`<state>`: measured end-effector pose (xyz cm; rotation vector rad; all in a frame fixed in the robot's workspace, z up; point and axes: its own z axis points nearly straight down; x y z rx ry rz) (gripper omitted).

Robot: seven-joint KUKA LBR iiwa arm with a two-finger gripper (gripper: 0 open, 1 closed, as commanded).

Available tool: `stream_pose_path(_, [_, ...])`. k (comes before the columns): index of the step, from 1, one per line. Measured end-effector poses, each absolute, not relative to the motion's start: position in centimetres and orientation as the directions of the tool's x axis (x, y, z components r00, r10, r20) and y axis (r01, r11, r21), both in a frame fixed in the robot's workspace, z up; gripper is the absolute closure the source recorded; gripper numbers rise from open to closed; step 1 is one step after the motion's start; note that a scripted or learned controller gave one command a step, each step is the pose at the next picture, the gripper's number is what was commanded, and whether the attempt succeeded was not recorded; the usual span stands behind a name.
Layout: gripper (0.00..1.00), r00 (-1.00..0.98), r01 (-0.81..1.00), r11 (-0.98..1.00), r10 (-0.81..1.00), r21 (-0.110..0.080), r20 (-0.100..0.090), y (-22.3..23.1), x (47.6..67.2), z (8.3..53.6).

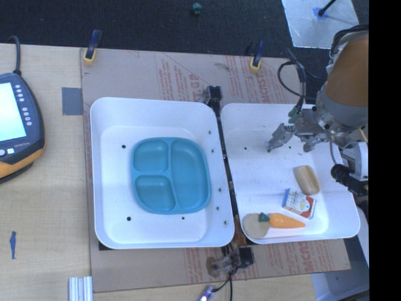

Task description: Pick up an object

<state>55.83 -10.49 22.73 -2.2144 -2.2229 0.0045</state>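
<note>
My gripper (pixel 292 140) hangs over the upper middle of the right bin (pixel 250 121), its two grey fingers spread apart with nothing between them. Below it, toward the bin's right side, lies a tan bread roll (pixel 307 179). A small white and blue carton with a red patch (pixel 297 202) sits just under the roll. An orange carrot with a green tip (pixel 283 221) lies along the bin's front edge, touching a round beige disc (pixel 254 225) at its left.
The left bin (pixel 109 168) holds a blue divided plate (pixel 170 174). A grey and orange teach pendant (pixel 15 127) rests on the bench at far left. Clamps (pixel 91 47) pin the cardboard at the back.
</note>
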Motion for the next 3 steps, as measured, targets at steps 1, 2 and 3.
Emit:
stream_pose_path(1, [0.0,-0.005,1.0,0.005,1.0,-0.006,-0.001,-15.4,55.3,12.6])
stream_pose_path(2, [1.0,-0.007,1.0,0.007,1.0,-0.006,-0.002,-15.5,55.3,13.7])
stream_pose_path(3, [1.0,-0.003,1.0,0.003,1.0,-0.001,0.0,-14.6,55.1,18.5])
